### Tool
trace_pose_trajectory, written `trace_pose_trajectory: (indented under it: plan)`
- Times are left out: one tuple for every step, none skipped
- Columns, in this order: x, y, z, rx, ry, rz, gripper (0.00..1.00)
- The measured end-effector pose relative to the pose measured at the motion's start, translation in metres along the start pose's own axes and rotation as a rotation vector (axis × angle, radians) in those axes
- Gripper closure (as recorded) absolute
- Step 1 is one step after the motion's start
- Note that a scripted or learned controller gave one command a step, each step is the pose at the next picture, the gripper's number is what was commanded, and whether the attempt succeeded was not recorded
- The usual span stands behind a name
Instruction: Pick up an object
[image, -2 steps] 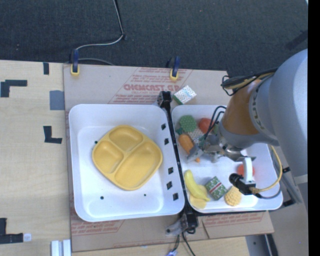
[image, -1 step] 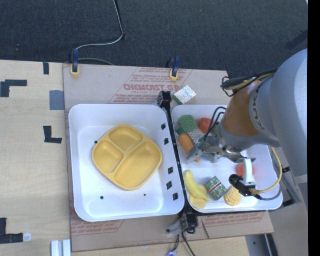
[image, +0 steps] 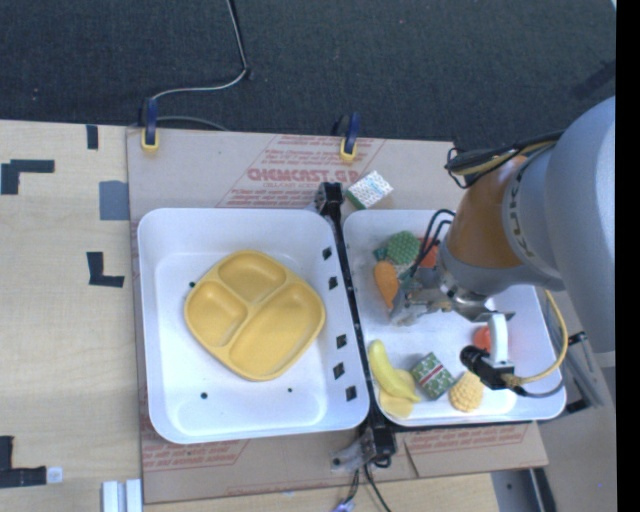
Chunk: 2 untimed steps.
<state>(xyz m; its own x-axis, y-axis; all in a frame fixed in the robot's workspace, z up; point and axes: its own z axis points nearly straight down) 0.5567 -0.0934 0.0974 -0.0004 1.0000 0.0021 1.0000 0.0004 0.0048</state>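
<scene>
The right bin (image: 530, 408) holds several toy foods. An orange carrot (image: 386, 282) lies at its left, with a green leafy piece (image: 399, 246) behind it. Along the front lie a yellow banana (image: 389, 378), a green and red box (image: 432, 375) and a yellow corn cob (image: 466, 393). A red piece (image: 483, 337) peeks out beside the arm. My gripper (image: 412, 303) is low in the bin, just right of the carrot. Nothing shows between its fingers.
The left bin (image: 160, 300) carries a yellow divided plate (image: 255, 313). A black divider with clips (image: 345, 320) runs between the bins. The big grey arm with its orange band (image: 485, 225) covers the right bin's back right. A small patterned packet (image: 369, 189) lies behind the bins.
</scene>
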Motion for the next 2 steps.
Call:
trace_pose_trajectory:
  plan:
    - [0.0, 0.0, 0.0, 0.0, 0.0, 0.0, 0.0]
    - [-0.003, 0.026, 0.012, 0.005, -0.001, 0.0, 0.0]
